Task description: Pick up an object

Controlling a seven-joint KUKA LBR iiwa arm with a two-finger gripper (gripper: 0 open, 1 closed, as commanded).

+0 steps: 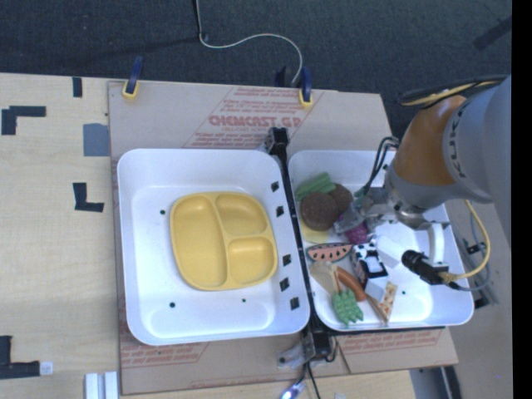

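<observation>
Broadly, a brown cardboard sheet [249,119] printed in red covers the bench, held at its far edge by two blue-and-yellow clamps, and bears two shallow, smooth white plastic bins with rounded corners. Over the right bin [449,306] leans the arm [453,152], a fat grey cylinder with a glossy orange band, its gripper [363,223] lowered among the toy food; how its fingers stand cannot be told from this slant. The left bin [141,223] holds a matte yellow tray [223,239], rounded and split into three wells. Crowded in the right bin's near-left half lie a dark brown round patty [318,212], a green leafy piece [314,184] beyond it, a watermelon slice [331,252], an orange carrot [351,284], a knobbly green piece [347,307] and a pale wedge [386,299].
</observation>
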